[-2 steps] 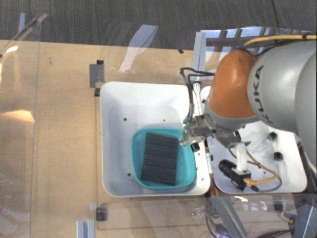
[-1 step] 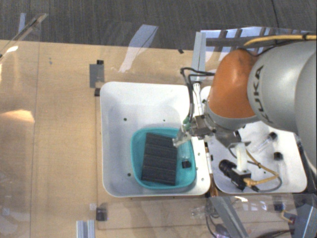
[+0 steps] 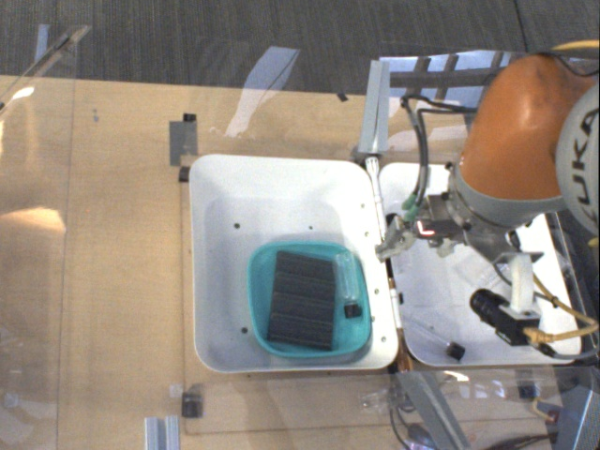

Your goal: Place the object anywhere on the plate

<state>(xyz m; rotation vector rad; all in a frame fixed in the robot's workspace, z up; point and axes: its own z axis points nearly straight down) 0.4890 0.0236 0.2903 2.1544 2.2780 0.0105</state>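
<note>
Dark ribbed block (image 3: 302,299) flat on teal plate (image 3: 261,279), left bin (image 3: 216,251); gripper (image 3: 424,228) over right bin (image 3: 422,317); no legible writing.

The arm's orange band (image 3: 525,139) ran off the right edge and covered much of the right bin (image 3: 441,326), whose far rim and right side stayed out of sight beneath it. The end effector (image 3: 412,228) was tucked under the wrist, so its fingers could not be made out. A small dark piece (image 3: 455,351) on the right bin's floor was too small to identify. The tabletop (image 3: 94,251) was cut off at the left and bottom edges.
</note>
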